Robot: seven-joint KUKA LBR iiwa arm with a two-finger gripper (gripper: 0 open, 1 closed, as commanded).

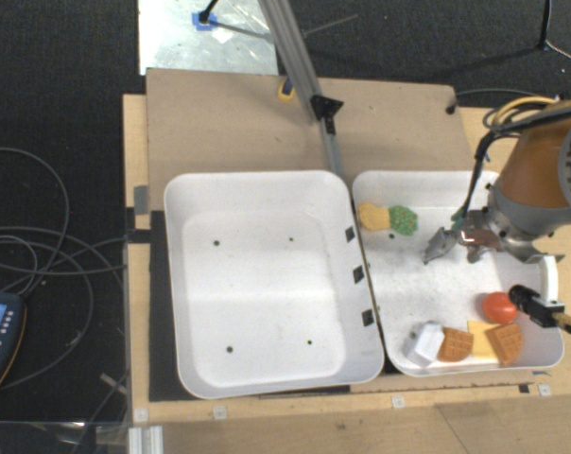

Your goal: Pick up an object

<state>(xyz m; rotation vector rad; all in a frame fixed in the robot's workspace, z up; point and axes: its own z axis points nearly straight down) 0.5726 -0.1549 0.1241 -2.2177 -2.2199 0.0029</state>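
Now the bench [219, 121] is taken in first, a tan board carrying two shallow white bins side by side. The left bin [186, 206] is seen as bare white floor with a few dark dots. The right bin [380, 185] holds all the objects.

Reaching in from the right, the grey arm [550, 173] with its orange band is stationed over the right bin's far right part, and the gripper [446, 246] is seen low over the bin floor, near the middle of that bin. Whether the jaws are open or closed cannot be told at this angle; nothing is seen between them.

Down by the near wall a cluster is noted: a yellow wedge [482, 337], a waffle-patterned piece [455, 344] and a second waffle-patterned piece [506, 342], with a small white object [422, 342] touching the first waffle piece on its left. A red round object [498, 305] sits just above that group.

Nearest the gripper, the yellow-and-green toy [388, 219] is picked out, possibly a pineapple. It lies to the gripper's left and slightly toward the far wall, close to the divider between the bins, with its long axis running roughly left to right, yellow end leftward. It is judged the likeliest target: a short move leftward would be needed, the grip set across that long axis. The lower cluster is well apart.
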